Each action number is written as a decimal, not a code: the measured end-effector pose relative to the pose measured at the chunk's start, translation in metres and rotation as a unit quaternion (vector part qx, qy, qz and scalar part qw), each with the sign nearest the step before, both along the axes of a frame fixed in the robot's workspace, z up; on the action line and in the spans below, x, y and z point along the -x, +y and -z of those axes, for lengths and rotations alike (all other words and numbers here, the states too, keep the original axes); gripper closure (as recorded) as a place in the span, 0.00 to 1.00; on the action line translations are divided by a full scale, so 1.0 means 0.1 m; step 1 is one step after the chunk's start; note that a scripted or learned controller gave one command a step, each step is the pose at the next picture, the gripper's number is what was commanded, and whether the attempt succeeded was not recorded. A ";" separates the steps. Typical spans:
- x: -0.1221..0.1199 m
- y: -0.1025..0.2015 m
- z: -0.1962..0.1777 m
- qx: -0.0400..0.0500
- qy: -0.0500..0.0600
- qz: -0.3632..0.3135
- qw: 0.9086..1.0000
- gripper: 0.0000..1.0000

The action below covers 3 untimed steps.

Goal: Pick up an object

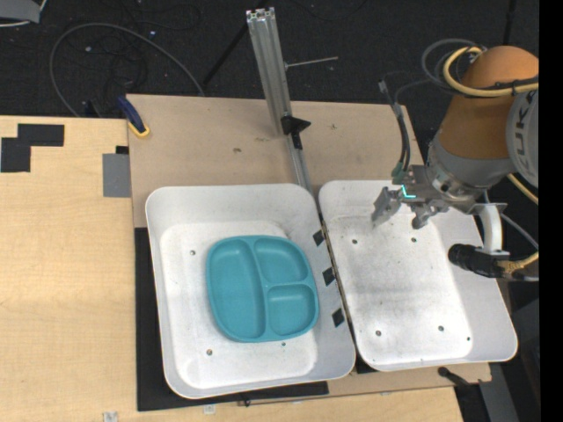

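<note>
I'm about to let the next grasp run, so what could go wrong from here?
The end effector hovers over the right white bin, while the teal divided plastic plate lies in the left white bin; closing here would probably grab nothing. The plate lies flat and wide, so the fingers may slip off its rim.

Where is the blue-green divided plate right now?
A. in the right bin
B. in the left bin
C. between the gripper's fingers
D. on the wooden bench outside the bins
B: the teal plate lies flat in the left bin, while the gripper hangs over the right bin.
</note>
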State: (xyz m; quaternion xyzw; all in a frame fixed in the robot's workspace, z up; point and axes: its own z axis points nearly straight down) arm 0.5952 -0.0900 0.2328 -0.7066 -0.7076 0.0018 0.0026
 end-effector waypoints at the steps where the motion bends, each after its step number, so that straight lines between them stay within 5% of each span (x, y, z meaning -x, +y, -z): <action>1: -0.01 0.00 -0.01 0.000 -0.001 0.000 1.000 0.00; 3: -0.04 -0.07 1.22 0.000 0.001 0.001 1.000 0.00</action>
